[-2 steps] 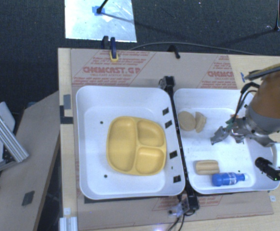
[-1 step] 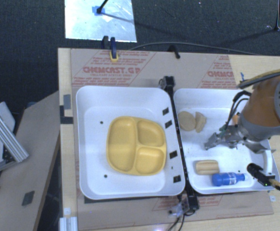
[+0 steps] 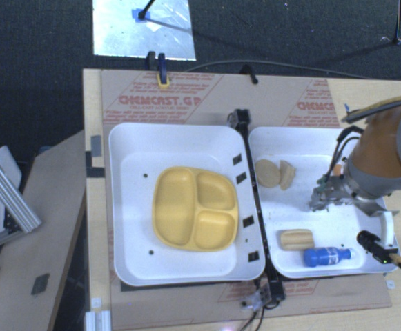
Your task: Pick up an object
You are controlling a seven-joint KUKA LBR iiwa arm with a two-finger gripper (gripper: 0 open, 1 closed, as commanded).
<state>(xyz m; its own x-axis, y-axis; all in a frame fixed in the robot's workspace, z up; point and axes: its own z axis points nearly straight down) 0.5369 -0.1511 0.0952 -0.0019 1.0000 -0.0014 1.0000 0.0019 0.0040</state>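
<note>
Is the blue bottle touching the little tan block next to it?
Apart. The camera view shows a thin strip of white bin floor between the blue bottle and the tan block, which lies just up-left of it.

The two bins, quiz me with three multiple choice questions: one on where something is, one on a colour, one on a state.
1. Where is the yellow divided plate?
A. left bin
B. right bin
C. on the bench

2. What colour is the bottle?
A. red
B. blue
C. green

3. How is the bottle posed?
A. standing upright
B. lying on its side
C. held in the end effector

Answers:
1 A, it sits inside the left bin.
2 B, its body is blue.
3 B, it lies flat along the right bin's front edge; the end effector is apart from it.
</note>
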